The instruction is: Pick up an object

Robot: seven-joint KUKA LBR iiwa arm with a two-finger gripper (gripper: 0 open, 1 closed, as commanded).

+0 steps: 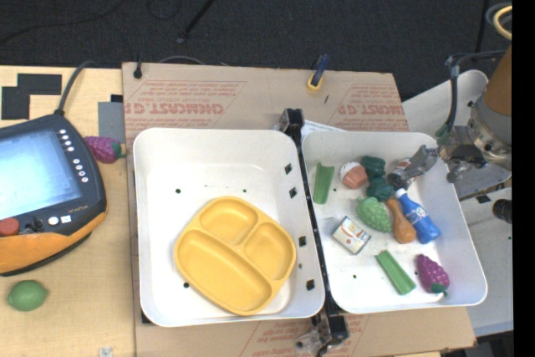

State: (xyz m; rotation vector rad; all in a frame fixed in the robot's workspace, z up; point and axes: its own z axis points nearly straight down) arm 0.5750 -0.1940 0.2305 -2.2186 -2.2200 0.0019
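Observation:
The right bin point(468, 263) holds several toy foods: a green cucumber point(323, 182), a pink piece point(354, 175), dark green pieces point(376, 177), a light green bumpy vegetable point(376, 213), an orange carrot point(400, 223), a blue bottle point(419, 217), a small box point(352, 235), a green stick point(394, 272) and purple grapes point(432, 272). My gripper point(411, 167) reaches in from the right and hangs low over the bin's upper right part, just above the blue bottle and beside the dark green pieces. Nothing is visibly held in it.
The left bin point(167, 155) holds a yellow divided plate point(236, 253). Outside the bins on the left lie a teach pendant point(42, 180), a green lime point(28, 294) and a purple grape bunch point(102, 148). A blue and yellow clamp point(316, 75) sits behind the bins.

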